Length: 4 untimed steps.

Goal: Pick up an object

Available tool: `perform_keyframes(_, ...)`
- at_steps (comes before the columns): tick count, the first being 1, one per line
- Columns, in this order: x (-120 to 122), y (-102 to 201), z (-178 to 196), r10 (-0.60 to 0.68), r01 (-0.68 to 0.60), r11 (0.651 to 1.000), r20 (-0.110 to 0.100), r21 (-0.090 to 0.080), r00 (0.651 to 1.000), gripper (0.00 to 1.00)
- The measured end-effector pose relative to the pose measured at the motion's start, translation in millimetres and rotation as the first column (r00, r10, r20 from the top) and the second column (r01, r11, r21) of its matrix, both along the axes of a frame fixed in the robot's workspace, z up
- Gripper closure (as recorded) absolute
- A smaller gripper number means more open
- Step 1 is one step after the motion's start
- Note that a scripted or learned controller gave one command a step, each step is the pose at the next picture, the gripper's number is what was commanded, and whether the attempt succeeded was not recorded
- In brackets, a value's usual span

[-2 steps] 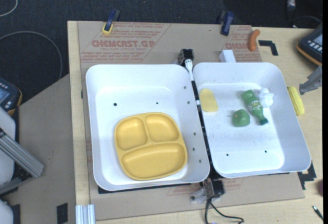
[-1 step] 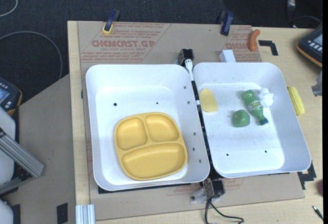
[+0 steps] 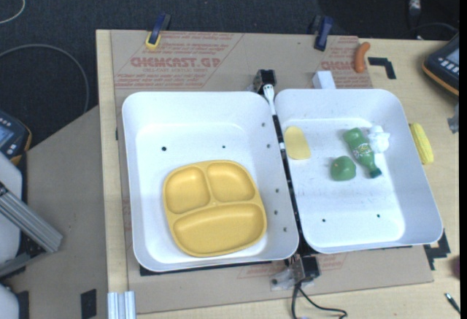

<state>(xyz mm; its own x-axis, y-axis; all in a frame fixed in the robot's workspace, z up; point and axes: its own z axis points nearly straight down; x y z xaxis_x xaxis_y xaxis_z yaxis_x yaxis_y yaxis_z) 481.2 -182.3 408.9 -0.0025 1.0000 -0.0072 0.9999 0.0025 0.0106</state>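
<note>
A yellow divided plate with three sections lies in the left bin, toward its front. In the right bin a pale yellow flat piece rests by the left wall. A small green rounded object sits near the middle. Just right of it lies a green bottle with a white cap end toward the back right.
A yellow object lies on the bench just outside the right bin's right rim. An orange sausage-shaped item sits behind the right bin. Blue clamps hold the brown board at the back edge.
</note>
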Motion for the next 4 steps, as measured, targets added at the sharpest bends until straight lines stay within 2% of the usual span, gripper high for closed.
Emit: perform_keyframes(4,3,-1,42,0.003,-0.003,1.000,0.016,-0.011,1.000,1.00)
